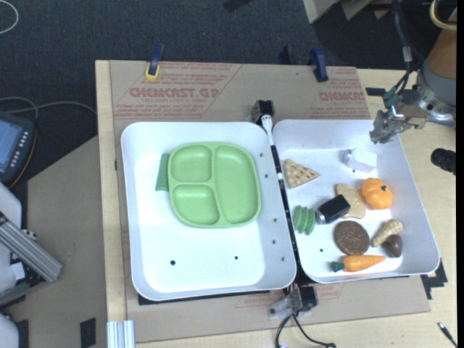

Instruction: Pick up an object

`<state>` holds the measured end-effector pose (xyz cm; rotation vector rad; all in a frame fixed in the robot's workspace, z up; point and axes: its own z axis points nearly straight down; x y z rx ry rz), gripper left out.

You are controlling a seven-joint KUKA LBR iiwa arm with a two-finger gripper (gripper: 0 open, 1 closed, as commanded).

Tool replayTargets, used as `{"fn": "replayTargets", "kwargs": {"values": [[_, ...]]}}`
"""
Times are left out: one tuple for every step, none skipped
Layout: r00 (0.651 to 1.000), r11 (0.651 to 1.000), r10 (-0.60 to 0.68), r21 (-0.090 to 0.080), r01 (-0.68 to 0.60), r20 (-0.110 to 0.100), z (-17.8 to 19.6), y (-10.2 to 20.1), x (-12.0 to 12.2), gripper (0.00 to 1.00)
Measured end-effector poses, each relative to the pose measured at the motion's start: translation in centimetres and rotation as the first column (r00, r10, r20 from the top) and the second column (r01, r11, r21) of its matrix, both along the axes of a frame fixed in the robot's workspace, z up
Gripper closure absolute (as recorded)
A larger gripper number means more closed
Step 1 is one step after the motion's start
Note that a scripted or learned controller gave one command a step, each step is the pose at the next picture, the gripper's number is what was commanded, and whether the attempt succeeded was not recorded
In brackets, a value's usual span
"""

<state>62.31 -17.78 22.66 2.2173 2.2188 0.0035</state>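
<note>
- A light green plastic divided plate [214,184] with three compartments lies in the left shallow white bin [145,252].
- The right shallow white bin [417,216] holds small toy foods: a tan pizza wedge [299,173], a green ridged piece [304,220], a black block [333,209], a brown round cookie [351,236], an orange pumpkin [377,193].
- An orange toy carrot [360,263] lies near the front wall, long axis roughly left-right, green stub pointing left.
- The metal two-finger gripper [382,132] hovers at the far right rim; whether it is clenched or released cannot be told.

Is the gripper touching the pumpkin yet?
Apart. The camera view shows the gripper at the right bin's far corner, with bare white floor between it and the pumpkin.
</note>
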Motion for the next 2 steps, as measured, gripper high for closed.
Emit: {"fn": "replayTargets", "kwargs": {"values": [[1.0,1.0,0.001,0.004,-0.001,-0.009,-0.6,4.0,-3.8,1.0],[1.0,1.0,0.003,0.004,-0.003,-0.008,-0.6,7.6,-6.5,1.0]]}}
